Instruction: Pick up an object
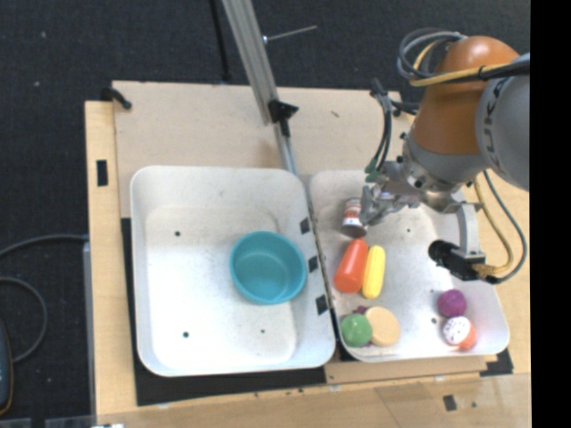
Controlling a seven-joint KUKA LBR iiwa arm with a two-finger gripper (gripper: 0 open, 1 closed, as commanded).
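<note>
- I read no labels on the green ball (356,329) or tan disc (384,325) nearest me.
- Orange piece (351,265) and yellow piece (374,270) lie touching, mid right bin (486,306).
- Gripper (370,210) sits over a small reddish can (353,219) at the bin's far left; I cannot tell its opening.
- Teal bowl (268,267) sits in the left bin (178,203).
</note>
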